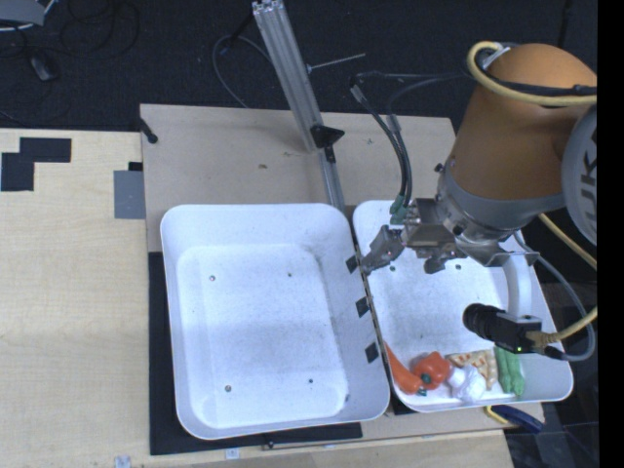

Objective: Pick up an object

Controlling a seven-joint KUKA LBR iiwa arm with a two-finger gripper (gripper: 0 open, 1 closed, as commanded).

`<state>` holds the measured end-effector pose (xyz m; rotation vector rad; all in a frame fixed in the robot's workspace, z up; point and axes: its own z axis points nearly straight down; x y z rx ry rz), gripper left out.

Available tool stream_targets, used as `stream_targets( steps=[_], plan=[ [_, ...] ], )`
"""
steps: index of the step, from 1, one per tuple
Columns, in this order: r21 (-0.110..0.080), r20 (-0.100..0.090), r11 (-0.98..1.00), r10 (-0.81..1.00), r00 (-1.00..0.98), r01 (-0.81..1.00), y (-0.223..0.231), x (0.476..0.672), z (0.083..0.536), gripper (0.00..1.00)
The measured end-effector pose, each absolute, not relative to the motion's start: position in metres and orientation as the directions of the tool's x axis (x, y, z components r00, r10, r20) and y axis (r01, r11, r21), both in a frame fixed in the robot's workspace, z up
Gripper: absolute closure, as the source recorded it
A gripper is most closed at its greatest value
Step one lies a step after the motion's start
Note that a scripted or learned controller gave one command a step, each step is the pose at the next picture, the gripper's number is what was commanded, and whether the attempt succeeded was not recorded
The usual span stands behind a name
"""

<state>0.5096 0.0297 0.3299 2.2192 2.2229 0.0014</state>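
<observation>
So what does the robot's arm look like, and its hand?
The arm is fat and round, with a big orange band above a grey wrist. A yellowish hose loops over its top, and black cables curl down beside it. The hand is small, made of dark grey and silver metal parts. A black cylinder with a tiny green light sticks out below the wrist.
</observation>
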Motion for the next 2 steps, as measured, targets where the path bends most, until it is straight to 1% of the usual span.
stream_targets(
  steps=[1, 2],
  plan=[
    [-0.001, 0.000, 0.000, 1.000, 0.000, 1.000, 0.029, 0.510, 0.339, 1.00],
    [-0.002, 0.000, 0.002, 1.000, -0.002, 1.000, 0.075, 0.513, 0.330, 1.00]
  ],
)
